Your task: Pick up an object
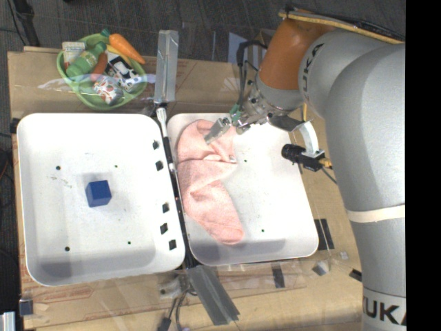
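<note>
The grey arm [358, 116], with its orange band [289, 54] above the wrist, reached in from the right and bent down over the far edge of the right-hand white bin [289, 205]. Its gripper [222, 129] hung low at the upper end of a pink cloth [207, 185], which lay crumpled along the left side of that bin, running from the far wall towards the near one. The gripper's tip sat right at the cloth's top edge, seemingly touching it, though the view was too small and cluttered there to tell how far the gripper stood open or whether any fold of cloth was caught in it.

In the left-hand white bin [41, 185] a small blue cube [98, 192] rested alone on the floor, left of centre, well apart from the arm. The two bins stood side by side on the wooden desk [207, 74], their inner rims touching. Beyond the left bin, at the desk's far left corner, stood a green bowl [79, 92] heaped with toy items, among them an orange carrot [124, 47].
</note>
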Robot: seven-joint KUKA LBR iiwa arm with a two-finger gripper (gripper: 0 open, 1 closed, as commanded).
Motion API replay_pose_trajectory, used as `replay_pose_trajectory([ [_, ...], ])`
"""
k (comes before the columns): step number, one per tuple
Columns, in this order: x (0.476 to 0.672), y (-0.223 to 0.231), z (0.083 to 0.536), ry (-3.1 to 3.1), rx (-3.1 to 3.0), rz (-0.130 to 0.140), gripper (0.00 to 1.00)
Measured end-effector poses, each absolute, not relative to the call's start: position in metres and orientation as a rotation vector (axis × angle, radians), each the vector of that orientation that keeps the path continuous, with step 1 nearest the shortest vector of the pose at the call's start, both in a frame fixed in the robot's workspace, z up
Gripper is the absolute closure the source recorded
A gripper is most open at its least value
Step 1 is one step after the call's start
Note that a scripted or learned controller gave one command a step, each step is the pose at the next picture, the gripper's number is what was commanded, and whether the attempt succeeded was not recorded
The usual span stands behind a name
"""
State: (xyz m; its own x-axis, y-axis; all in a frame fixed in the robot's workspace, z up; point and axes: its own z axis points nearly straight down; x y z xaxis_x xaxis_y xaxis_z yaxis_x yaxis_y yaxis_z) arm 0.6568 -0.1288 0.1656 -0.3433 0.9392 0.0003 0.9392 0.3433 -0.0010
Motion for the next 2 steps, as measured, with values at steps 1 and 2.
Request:
replay_pose_trajectory([
  [1,0.652,-0.148,0.092,-2.62,-1.73,0.0,0.0],
  [2,0.653,-0.147,0.102,-2.624,-1.724,0.0,1.0],
])
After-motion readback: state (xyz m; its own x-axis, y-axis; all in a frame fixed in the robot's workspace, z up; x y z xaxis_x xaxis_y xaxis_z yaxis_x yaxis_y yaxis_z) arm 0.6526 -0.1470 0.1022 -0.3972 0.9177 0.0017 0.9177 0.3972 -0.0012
